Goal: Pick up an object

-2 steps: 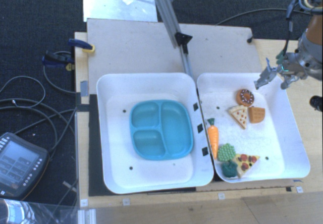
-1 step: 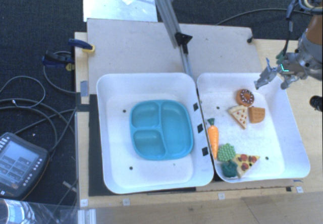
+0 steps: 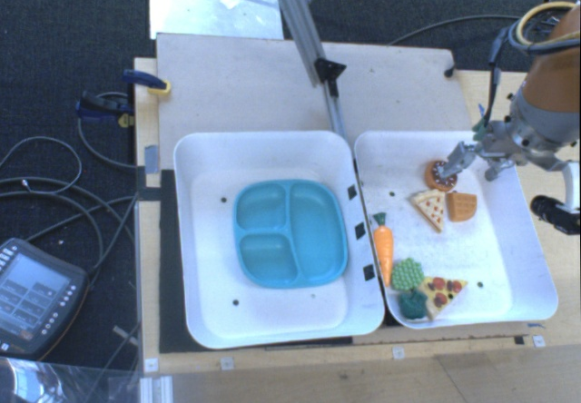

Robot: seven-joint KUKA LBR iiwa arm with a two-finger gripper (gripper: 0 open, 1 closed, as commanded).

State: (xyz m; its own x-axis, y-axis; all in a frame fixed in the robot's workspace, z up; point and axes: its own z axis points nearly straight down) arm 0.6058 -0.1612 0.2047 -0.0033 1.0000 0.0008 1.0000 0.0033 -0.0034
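Desk [image 3: 227, 83] carries two white bins. Left bin [image 3: 204, 301]: blue tray [image 3: 290, 233], centre. Right bin [image 3: 517, 274]: donut [image 3: 442, 175] near far edge, under pincer [image 3: 463, 159] poised for pickup; pincer state: cannot tell. Carrot [image 3: 384, 251] along left wall.

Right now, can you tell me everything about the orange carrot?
The carrot is a small toy, smooth like plastic, orange with a little green leafy top. It lies flat in the right bin, along that bin's left wall, green end pointing away from the camera and tip pointing toward it. Its lower end sits right next to the bumpy green toy vegetable; I cannot tell if they touch. The claw is farther back in the bin, away from it.
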